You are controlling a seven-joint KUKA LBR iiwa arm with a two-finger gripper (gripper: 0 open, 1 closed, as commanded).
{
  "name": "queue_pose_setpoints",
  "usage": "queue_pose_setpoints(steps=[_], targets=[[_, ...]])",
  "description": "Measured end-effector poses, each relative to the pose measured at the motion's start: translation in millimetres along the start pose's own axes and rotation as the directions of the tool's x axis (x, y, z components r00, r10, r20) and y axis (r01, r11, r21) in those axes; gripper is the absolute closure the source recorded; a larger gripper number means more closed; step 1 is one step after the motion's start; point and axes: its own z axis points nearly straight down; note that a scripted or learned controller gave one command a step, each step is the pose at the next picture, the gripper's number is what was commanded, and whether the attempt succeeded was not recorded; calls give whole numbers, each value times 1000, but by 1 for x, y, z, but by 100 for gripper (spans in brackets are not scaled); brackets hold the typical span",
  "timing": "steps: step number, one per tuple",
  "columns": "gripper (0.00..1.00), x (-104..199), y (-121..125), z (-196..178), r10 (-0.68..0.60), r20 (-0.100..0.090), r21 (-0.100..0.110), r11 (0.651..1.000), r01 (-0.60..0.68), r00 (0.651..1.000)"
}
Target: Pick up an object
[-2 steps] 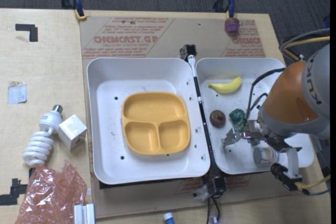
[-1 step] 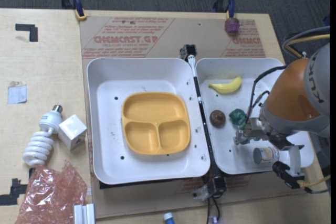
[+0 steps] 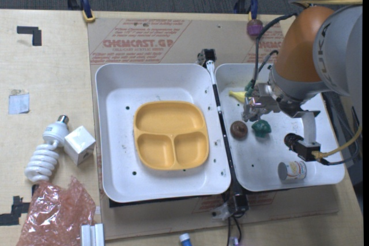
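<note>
Two shallow white bins are seen side by side on the bench. The left bin (image 3: 109, 124) bears a yellow divided tray (image 3: 171, 135); the right bin (image 3: 328, 173) holds the loose objects from which one is to be picked. The arm (image 3: 323, 55) is brought in from the right and hangs over the far half of the right bin, with the gripper (image 3: 253, 106) lowered close to the bin floor near its left wall.

Just beside the gripper, on its near side, a small green object (image 3: 262, 128) is found, and a brown round object (image 3: 238, 130) lies just to the left of that. A yellow piece (image 3: 237, 95) is seen on the far side of the gripper. A small pale cup-like object (image 3: 292, 170) rests nearer the bin's near edge, well apart from the gripper.

Whether the gripper is spread or closed cannot be told at this size, and nothing is seen to be carried by it. The step in hand is judged to be the approach or descent toward a target, most likely the green object or the brown one, since these lie closest. For the next move, the gripper would need to be centred over one object alone, so that its neighbour is not pushed aside, and then closed before any lift is attempted
</note>
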Motion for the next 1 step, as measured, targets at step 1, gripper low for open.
queue_pose_setpoints(steps=[1], targets=[[0, 0, 0, 0, 0, 0, 1, 1000, 0, 1000]])
